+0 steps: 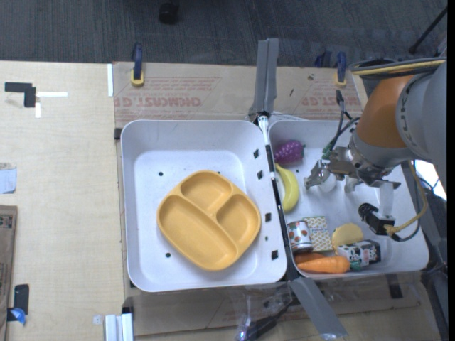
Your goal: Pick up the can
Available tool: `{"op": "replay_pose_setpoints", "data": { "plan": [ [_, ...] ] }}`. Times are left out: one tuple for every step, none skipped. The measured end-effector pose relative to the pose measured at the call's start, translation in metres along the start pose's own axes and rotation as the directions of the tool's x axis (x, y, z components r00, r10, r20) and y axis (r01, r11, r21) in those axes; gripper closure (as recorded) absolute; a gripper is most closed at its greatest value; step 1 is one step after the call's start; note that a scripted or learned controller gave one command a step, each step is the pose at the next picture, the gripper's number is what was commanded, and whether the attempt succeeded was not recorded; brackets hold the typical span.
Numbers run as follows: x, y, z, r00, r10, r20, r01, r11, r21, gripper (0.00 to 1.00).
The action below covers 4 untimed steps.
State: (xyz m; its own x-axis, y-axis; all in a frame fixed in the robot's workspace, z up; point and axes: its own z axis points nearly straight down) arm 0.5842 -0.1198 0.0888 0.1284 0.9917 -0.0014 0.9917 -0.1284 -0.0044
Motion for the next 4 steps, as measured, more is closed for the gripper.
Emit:
{"op": "replay_pose_setpoints", "data": {
  "plan": [
    [-0.008,0.053,-0.005,0.989,0.147,0.001,-0.147,0.989,-0.001,0.0],
    [-0.079,0.086,-0.023,0.999,-0.042,-0.002,0.042,0.999,-0.002,0.0],
    [-0.019,0.008,0.0,0.997,-0.082,-0.001,0.082,0.997,0.0,0.0],
    [-0.019,0.008,0.0,0.997,-0.082,-0.001,0.082,0.997,0.0,0.0]
  ]
}}
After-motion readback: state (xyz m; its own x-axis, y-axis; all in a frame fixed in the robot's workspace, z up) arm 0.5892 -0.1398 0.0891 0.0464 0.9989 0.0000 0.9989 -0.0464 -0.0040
